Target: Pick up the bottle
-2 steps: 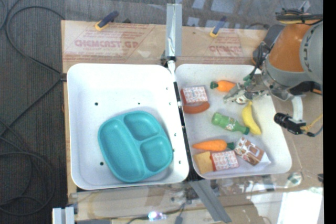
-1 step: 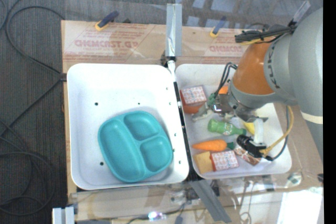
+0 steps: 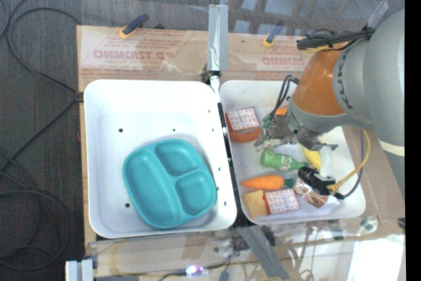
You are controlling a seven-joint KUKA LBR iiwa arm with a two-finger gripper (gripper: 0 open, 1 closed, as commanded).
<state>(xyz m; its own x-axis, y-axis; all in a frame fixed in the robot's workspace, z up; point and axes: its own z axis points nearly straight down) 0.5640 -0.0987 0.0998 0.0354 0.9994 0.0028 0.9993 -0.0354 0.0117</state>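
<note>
You're in the approach step here: the arm (image 3: 355, 82) reaches in from the right and hangs over the right bin (image 3: 355, 204), with the gripper (image 3: 279, 135) low among the clutter, just above the bottle (image 3: 281, 160). Whether it is open or closed, you can't tell from this angle, the wrist hides that, and nothing is visibly held, so treat the pick as not yet made. The bottle lies on its side in the middle of the right bin, green, small, with its pale cap end pointing right toward a yellow piece (image 3: 311, 158). Just below it lies a carrot (image 3: 263, 182), near but apart by a thin strip of white floor; below that sits a small box with a red printed top (image 3: 281, 201) on a tan block (image 3: 255, 202). Up by the divider there's another printed box (image 3: 242, 120) on an orange base. The left bin (image 3: 105, 115) carries the teal divided plate (image 3: 170, 182), well apart from the action. Your next move, by my reading, calls for a descent centred on the bottle's body, straddling it across its narrow width, not along its length. Watch the carrot: a drift downward in view could catch it instead, and a round bottle may roll when nudged.
</note>
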